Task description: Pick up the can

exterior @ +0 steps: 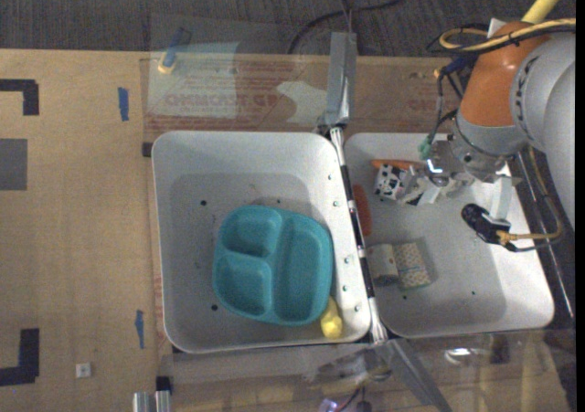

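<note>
Hovering low over the upper part of the right bin (512, 310), just beside a small white-and-black block (388, 179), with the gripper (422, 189) too blurred to tell whether spread or pressed together. Seeing nothing pinched there.

Taking the can (402, 264) to be the grey patterned cylinder lying on its side lower in that same bin, near the divider wall, well apart from the gripper. Judging the reach as barely begun, with the can untouched.

To do this step well:

- Lift a little before travelling, to clear the block beside the gripper.
- Travel toward the lower left of the bin and stop centred over the middle of the can, not over either end.
- Turn the wrist to close across the short width of the can, never along its length.
- Spread wide before going down, then descend straight and stop just short of the bin floor.
- Close slowly, guarding against a roll toward the divider.
- Keep off the divider wall and off the orange-red thing (361, 209) lying against it.
- Raise straight up, without dragging sideways.

Ignoring the left bin (183, 218) with its teal tray (274, 264) altogether.
</note>
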Action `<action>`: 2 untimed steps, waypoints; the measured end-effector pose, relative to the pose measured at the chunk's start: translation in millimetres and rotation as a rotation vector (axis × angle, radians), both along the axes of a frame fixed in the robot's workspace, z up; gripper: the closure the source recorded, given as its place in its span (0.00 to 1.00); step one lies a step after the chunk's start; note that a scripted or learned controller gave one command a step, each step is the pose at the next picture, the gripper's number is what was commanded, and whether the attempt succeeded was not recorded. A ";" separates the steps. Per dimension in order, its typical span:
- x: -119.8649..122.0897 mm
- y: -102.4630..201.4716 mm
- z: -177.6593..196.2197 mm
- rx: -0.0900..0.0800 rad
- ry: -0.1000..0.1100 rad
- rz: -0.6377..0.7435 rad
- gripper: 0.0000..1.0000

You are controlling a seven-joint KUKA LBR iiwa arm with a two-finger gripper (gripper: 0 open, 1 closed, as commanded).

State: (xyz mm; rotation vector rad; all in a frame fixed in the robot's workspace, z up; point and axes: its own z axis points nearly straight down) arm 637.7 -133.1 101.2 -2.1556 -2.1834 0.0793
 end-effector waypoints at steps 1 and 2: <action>-30.3 -35.7 85.8 -0.017 -0.089 -0.056 1.00; -29.5 -36.6 96.3 -0.018 -0.091 -0.057 1.00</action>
